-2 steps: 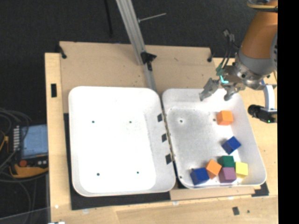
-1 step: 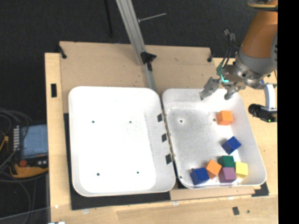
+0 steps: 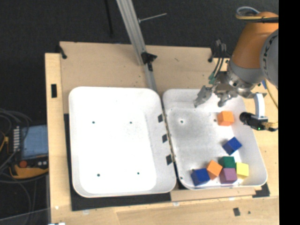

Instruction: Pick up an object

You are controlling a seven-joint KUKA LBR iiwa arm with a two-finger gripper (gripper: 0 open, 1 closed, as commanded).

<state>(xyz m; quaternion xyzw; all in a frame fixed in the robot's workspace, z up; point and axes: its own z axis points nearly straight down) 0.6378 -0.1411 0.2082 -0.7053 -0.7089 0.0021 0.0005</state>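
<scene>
The right bin (image 3: 187,139) holds several coloured cubes. One orange cube (image 3: 225,118) lies alone near the far right. A blue cube (image 3: 232,145) sits below it. Along the near edge cluster a green cube (image 3: 228,162), a yellow cube (image 3: 242,169), a purple cube (image 3: 228,175), a second orange cube (image 3: 214,168) and a second blue cube (image 3: 200,176). My gripper (image 3: 213,100) hangs over the bin's far edge, just up and left of the lone orange cube. Its fingers stand open with nothing between them.
The left bin (image 3: 112,139) lies beside the right one, with small clips along the seam between them. A slanted metal pole (image 3: 133,27) rises behind the bins. A black fitting (image 3: 253,121) sticks out by the right bin's right rim. Cables and a box (image 3: 28,146) lie off the bench to the left.
</scene>
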